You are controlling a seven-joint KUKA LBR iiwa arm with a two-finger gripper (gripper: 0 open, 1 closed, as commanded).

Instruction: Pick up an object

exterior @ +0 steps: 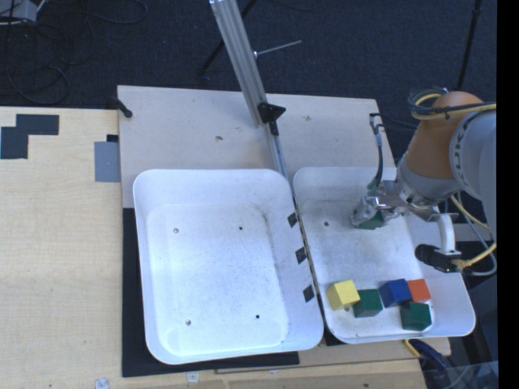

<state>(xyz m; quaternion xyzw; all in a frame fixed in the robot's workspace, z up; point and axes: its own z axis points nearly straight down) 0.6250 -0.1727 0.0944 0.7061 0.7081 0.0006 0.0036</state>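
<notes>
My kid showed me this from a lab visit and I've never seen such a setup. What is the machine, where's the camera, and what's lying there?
The camera sits above a bench, looking down at a slant on two shallow white trays. The grey arm with the orange band, reaching in from the right, is a robot. Its hand is low in the right bin, near the far end. Something small and green shows at the hand, but I cannot tell if it is gripped. At the bin's near end lie small blocks: a yellow block, a blue block, an orange block and two green blocks. The left bin is beside it.
</notes>
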